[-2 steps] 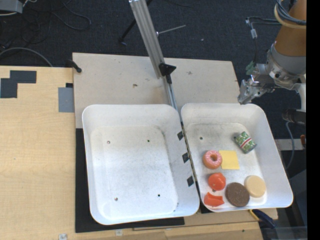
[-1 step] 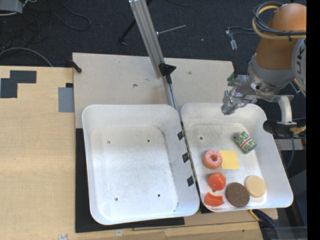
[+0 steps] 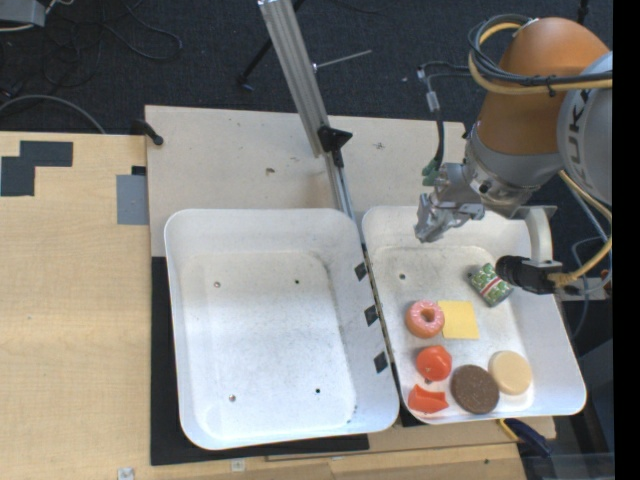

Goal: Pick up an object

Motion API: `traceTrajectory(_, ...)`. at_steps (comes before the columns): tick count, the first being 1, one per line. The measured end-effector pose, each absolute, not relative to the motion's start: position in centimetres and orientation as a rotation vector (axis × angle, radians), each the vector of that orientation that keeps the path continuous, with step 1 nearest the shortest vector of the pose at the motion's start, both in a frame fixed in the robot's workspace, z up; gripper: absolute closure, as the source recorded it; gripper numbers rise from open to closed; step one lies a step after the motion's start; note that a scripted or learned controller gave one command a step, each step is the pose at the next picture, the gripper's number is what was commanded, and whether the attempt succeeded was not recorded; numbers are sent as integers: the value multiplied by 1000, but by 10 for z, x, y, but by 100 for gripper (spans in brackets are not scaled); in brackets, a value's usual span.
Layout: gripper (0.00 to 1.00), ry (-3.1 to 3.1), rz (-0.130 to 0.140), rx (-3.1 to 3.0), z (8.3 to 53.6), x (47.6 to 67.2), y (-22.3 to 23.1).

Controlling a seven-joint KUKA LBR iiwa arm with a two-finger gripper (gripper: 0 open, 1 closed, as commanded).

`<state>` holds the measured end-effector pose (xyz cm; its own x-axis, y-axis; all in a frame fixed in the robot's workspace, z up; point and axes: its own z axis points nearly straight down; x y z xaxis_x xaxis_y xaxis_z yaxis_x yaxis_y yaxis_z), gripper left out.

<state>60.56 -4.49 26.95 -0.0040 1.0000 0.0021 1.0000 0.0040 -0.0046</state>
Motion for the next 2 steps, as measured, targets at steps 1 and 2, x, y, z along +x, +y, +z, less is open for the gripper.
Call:
traceTrajectory(1,100,-2221,3,-2214,271,582,1)
traceTrajectory(2,100,-2221,5,-2214,267,555,42)
